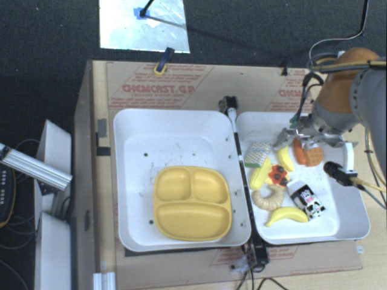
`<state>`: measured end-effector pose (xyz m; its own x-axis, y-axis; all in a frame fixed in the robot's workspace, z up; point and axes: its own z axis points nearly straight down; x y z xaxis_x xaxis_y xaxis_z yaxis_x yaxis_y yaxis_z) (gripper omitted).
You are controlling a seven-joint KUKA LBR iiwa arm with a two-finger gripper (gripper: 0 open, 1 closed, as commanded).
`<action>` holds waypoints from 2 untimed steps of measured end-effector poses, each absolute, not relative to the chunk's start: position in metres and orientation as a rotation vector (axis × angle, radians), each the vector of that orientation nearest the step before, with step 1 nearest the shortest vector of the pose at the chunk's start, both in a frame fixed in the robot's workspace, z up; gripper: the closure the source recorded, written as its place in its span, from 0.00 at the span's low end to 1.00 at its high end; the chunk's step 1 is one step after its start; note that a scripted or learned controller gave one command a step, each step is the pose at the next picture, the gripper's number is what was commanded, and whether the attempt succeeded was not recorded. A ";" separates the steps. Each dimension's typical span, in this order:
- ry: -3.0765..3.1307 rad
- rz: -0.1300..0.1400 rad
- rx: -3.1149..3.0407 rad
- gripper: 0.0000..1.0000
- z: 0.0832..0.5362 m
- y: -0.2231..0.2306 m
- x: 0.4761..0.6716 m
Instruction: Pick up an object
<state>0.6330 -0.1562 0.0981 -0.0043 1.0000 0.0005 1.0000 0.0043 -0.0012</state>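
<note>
Camera view: end effector (300, 139) at two o'clock over orange toy (308, 154); grip state indiscernible. Best descend straight, centred, clear of neighbours.

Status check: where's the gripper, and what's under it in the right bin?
Gripper low over right bin, back half. Orange-brown toy directly beneath, grasp unconfirmed. Banana, ring and cow-print block crowd nearby.

Small toys heaped in the right bin (354, 219): banana (288, 216), orange piece (308, 154)
</note>
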 end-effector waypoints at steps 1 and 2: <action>-2.233 -0.005 -2.217 1.00 0.111 -0.157 0.635; -2.233 -0.005 -2.217 0.00 0.111 -0.157 0.635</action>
<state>0.6351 -0.1566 0.1110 -0.0071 1.0000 -0.0014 1.0000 0.0071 0.0056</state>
